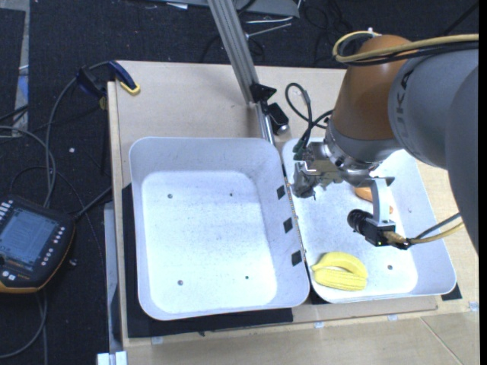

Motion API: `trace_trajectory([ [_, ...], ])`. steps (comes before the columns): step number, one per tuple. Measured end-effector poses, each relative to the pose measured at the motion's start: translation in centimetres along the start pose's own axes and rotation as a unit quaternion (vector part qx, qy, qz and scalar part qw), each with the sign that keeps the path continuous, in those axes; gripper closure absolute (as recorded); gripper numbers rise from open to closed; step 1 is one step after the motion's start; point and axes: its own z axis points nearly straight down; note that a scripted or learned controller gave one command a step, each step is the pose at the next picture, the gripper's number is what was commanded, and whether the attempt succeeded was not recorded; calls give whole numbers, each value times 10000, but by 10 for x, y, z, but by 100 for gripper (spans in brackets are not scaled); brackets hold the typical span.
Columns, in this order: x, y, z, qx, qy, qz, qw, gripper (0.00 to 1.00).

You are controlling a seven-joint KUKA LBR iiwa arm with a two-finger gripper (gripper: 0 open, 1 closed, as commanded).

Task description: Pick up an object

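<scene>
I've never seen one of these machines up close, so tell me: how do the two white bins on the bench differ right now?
The right bin holds a yellow banana near its front edge and an orange object partly hidden by the arm; the left bin shows just its speckled white floor. The arm's gripper hangs over the right bin, while the left bin lies in full, open view. Both are shallow, white and set side by side.

The arm (426, 90) runs off the picture's right edge and covers much of the right bin (426, 280) toward the worktop's back right corner. An orange thing (366, 192) there is mostly hidden behind the wrist; what it is cannot be told. The pincer (306, 182) is too small and dark to make out. The handheld screen (27, 242) is cut off at the left edge.
</scene>
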Motion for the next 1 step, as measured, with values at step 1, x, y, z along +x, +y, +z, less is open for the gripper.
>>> trace_trajectory([
  [1, 62, 7, -1, 1, 0, 0, 10000, 100],
])
